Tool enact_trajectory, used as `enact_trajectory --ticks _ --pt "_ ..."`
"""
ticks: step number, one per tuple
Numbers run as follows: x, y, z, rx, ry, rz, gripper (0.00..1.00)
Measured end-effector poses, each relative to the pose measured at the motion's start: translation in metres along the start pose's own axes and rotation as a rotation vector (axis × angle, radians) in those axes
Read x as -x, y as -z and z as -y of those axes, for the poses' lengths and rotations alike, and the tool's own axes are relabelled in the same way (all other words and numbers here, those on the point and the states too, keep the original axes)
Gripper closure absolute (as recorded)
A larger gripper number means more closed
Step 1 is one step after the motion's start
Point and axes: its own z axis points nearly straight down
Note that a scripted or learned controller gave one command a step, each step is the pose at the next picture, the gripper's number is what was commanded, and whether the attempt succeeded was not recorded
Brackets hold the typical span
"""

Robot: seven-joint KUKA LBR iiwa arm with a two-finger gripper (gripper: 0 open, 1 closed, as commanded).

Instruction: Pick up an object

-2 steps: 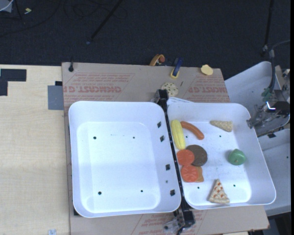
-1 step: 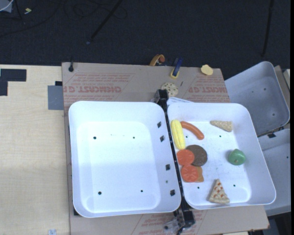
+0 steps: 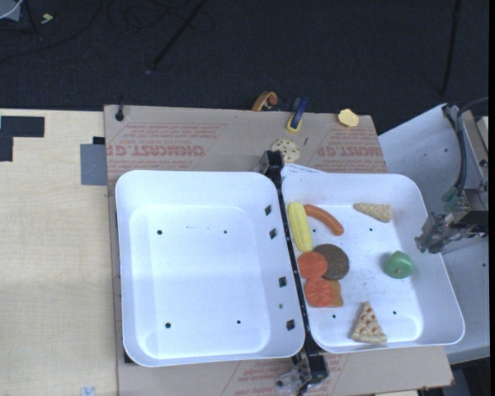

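The right bin (image 3: 433, 320) holds the toy food. A yellow corn cob (image 3: 299, 225) lies by the divider, with an orange sausage (image 3: 324, 219) beside it. Below them sit a brown round disc (image 3: 333, 261), a red slice (image 3: 313, 265) and another red piece on toast (image 3: 322, 293). A tan wedge (image 3: 374, 212) lies at the back, a pizza slice (image 3: 367, 325) at the front, and a green ball (image 3: 399, 264) to the right. My gripper (image 3: 431, 241) hangs over the bin's right rim, just up and right of the green ball, with nothing seen in it.
The left bin (image 3: 128, 221) is beside the right one. Behind the bins, on the cardboard, lie a speckled cookie (image 3: 285, 150), a blue and yellow item (image 3: 296, 115), a yellow lump (image 3: 348, 118) and an orange ring (image 3: 265, 100). A wooden bench top (image 3: 41, 262) lies to the left.
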Motion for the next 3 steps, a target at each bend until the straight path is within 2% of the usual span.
enact_trajectory --ticks 1,2,3 --pt "-0.027 0.155 -0.05 0.036 0.006 0.009 1.0" --pt "0.041 0.071 -0.057 0.011 -0.006 0.006 1.0" --pt "0.032 0.109 -0.174 0.026 0.006 0.009 1.0"
